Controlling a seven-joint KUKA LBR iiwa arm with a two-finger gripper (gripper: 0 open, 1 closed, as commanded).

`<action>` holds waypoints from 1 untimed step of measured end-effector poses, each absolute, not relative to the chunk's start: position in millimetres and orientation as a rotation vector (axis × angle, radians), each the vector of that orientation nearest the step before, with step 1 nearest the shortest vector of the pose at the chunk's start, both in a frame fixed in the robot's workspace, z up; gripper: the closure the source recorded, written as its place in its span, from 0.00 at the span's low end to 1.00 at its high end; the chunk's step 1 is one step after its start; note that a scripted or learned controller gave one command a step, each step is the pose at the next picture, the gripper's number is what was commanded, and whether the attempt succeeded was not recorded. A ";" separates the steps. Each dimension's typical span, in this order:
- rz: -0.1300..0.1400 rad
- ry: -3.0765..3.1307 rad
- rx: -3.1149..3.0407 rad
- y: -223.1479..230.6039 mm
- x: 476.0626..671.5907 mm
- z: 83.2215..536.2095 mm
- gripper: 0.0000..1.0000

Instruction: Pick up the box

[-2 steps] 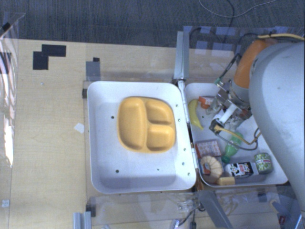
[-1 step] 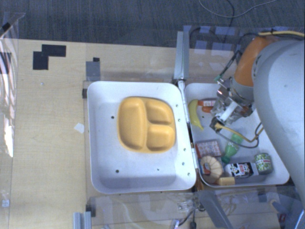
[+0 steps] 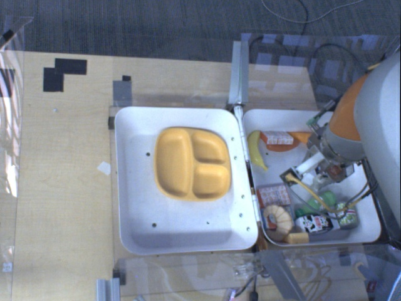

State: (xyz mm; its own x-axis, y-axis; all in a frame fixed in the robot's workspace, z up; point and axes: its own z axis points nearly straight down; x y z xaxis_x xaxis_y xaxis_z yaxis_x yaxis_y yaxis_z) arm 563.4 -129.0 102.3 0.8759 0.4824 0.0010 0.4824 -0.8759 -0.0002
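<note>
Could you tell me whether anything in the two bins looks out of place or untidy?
The right bin is cluttered: banana, box, bagel and cartons lie crowded at angles. The yellow tray sits neatly in the left bin. No visible spill or damage.

Grey arm (image 3: 382, 105) enters from right, bulky link filling upper right corner. Orange band (image 3: 346, 115) sits just above wrist. Wrist angled down and leftward. Gripper (image 3: 294, 179) low, pointing left-down; finger state unclear from this angle, tips partly lost among clutter.
</note>
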 end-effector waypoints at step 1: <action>-0.005 -1.036 -2.967 -156.8 531.4 139.7 1.00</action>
State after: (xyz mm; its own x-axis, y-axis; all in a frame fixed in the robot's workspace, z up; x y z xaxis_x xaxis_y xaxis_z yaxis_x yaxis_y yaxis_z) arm 531.4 -156.8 139.7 0.7828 0.6223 0.0029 0.6223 -0.7828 0.0017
